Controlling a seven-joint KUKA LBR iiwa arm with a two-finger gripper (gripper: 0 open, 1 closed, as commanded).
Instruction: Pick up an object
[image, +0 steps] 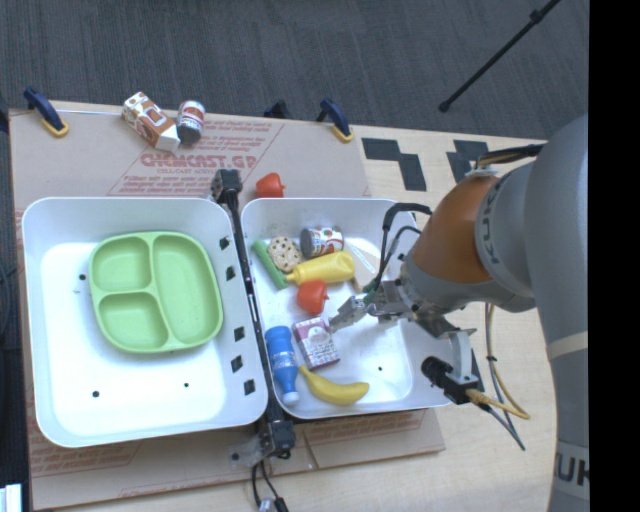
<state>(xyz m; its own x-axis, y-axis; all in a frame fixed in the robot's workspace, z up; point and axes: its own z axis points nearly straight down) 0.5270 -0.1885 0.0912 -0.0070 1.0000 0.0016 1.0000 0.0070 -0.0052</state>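
The right bin (395, 385) holds several small items: a cookie (284, 252), a small can (322, 240), a yellow corn-like piece (323, 269), a red pepper (312, 295), a pink carton (318, 344), a blue bottle (281, 358) and a banana (334, 388). My gripper (345, 314) reaches in from the right and hovers low in the bin's middle, just right of the red pepper and above the pink carton. I see nothing between its fingers.
The left bin (60, 390) bears a green divided plate (157, 290). Behind the bins on the cardboard lie a small carton (148, 119), a can (191, 120) and a red item (269, 185). Blue clamps (336, 118) grip the board's far edge.
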